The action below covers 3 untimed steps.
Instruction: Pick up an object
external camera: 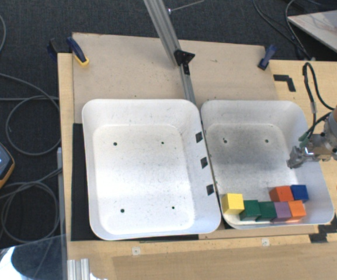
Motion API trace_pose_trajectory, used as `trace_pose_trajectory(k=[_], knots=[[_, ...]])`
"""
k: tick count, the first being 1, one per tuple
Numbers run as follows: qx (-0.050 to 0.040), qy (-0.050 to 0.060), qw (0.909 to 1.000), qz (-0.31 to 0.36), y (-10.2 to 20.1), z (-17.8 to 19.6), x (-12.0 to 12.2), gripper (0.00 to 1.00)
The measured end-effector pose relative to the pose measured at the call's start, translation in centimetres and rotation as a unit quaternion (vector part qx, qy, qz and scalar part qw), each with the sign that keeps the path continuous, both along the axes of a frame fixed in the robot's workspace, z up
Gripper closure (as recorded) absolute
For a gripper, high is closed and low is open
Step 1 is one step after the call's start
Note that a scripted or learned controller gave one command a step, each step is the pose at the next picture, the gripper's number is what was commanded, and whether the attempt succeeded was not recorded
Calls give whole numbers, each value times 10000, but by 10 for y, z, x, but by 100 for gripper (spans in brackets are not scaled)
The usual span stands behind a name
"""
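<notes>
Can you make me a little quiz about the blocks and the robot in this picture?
1. True or false: the yellow block sits in the left bin.
2. Which block touches the yellow block's right side? A) blue B) green C) purple
3. Fill in: the end effector hangs over the right bin's ____ edge, up above the blue block.

Key: 1 false, it lies in the right bin. 2 B, the green block. 3 right.

Dark carpet floor (28,16) strewn with black cables (16,104); wooden bench (127,69), 2 blue clamps (77,50)
</notes>
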State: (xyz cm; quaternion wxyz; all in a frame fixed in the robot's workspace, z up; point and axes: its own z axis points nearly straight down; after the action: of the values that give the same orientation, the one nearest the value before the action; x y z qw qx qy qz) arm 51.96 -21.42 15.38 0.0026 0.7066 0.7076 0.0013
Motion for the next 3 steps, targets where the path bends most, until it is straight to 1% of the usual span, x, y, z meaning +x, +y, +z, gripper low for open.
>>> trace_pose_trajectory(k=[1, 2, 3], knots=[[-5, -10, 10000, 0, 0, 54, 2, 100], [22, 33, 10000, 18, 46, 51, 1, 100], [30, 34, 10000, 31, 109, 50, 1, 100]])
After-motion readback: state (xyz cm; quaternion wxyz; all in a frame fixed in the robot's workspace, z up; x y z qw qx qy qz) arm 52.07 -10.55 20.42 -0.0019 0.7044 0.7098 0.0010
